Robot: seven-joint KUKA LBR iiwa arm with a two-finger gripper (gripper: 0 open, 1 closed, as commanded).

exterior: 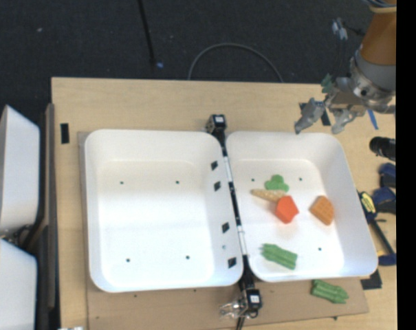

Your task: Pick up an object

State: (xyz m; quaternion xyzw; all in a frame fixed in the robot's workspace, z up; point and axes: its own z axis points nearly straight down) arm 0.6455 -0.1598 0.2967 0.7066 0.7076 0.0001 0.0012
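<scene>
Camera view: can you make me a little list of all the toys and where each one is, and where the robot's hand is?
right bin: holds five toys
green leafy toy: far middle
tan piece: beside red block
red block: middle
orange piece: right of red block
green ridged toy: near edge
second green toy: on bench, outside bin
end effector: above right bin's far rim, holding nothing

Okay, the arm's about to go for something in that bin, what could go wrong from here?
Three risks, judging by the layout:
1. The red block sits against the tan piece and close to the green clover shape, so the gripper may nudge or pinch a neighbour.
2. The green ridged piece lies near the right bin's front wall, which could block a finger.
3. Another green piece lies on the bench outside the bin, likely unreachable.
</scene>
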